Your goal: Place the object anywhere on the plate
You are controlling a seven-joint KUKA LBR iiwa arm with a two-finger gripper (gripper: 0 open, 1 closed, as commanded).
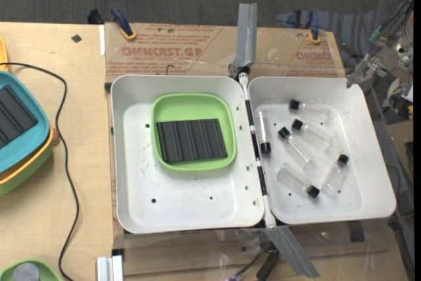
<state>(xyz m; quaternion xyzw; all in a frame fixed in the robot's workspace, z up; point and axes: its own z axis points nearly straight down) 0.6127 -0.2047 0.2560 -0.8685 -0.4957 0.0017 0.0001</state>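
Observation:
A green square plate (163, 110) rests in the left white bin (131, 201), toward its far side. A dark ribbed slab (193, 140) lies flat on the plate and covers most of its floor. Several clear vials with black caps (300, 152) lie scattered on their sides in the right white bin (368, 201). One long vial (264, 131) lies along that bin's left wall. My gripper (370, 69) sits at the view's right edge, just beyond the right bin's far right corner, well clear of the vials and far from the plate.
A stack of teal and yellow bowls (23, 141) stands on the wooden bench at far left, with a black cable (68, 141) looping past it. Printed cardboard (171, 49) lies behind the bins. A grey metal bar (247, 33) rises between them.

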